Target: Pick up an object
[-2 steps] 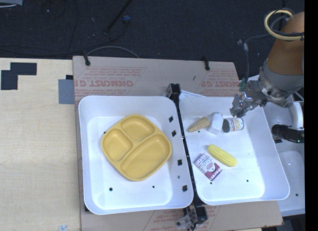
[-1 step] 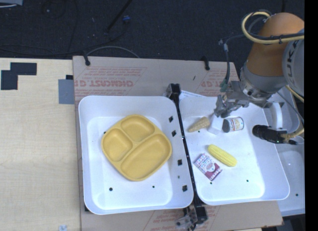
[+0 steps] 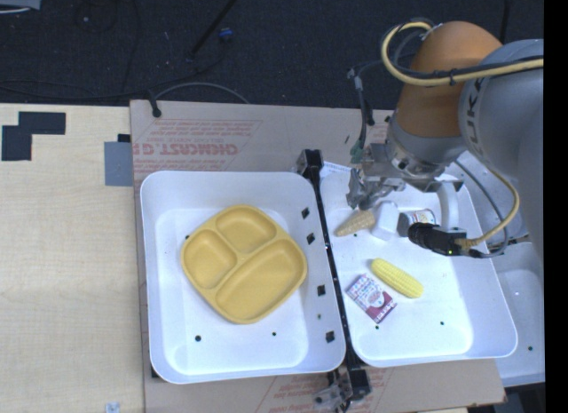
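Cone-shaped tan piece (image 3: 356, 222), ridged like a waffle cone, lies on its side in the right bin (image 3: 484, 336) near that bin's far left corner, just beside the divider between the bins; the tool (image 3: 366, 191) hangs right above its wide end, and I cannot tell whether the tool is spread or pressed together, nor whether it touches the cone; judging by its look, the cone is light, stiff and probably a plastic toy, tapered, so it may roll or squirt out of a grip; taking it across the wider end seems safest. Beside it lies a small white block (image 3: 387, 221); nearer the bin's middle, a yellow corn cob (image 3: 397, 278) and a red packet (image 3: 370, 297). Across the divider, the left bin (image 3: 169, 349) holds a yellow divided plate (image 3: 244, 263). Both bins sit on cardboard (image 3: 195, 140) over the pale wooden bench (image 3: 62, 260); the bin floors are smooth and white.
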`<action>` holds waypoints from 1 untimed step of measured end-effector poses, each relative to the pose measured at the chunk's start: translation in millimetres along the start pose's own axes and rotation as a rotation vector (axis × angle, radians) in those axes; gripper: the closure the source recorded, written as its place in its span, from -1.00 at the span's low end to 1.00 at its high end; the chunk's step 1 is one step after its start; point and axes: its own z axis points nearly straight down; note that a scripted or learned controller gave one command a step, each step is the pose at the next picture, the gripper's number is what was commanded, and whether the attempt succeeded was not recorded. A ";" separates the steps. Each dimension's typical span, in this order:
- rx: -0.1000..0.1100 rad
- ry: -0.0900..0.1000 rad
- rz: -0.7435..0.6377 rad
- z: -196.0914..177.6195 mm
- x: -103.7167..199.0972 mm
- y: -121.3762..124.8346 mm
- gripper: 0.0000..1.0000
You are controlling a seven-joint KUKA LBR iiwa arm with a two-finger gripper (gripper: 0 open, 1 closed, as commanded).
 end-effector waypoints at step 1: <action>0.001 -0.001 0.001 10.9 51.8 4.4 1.00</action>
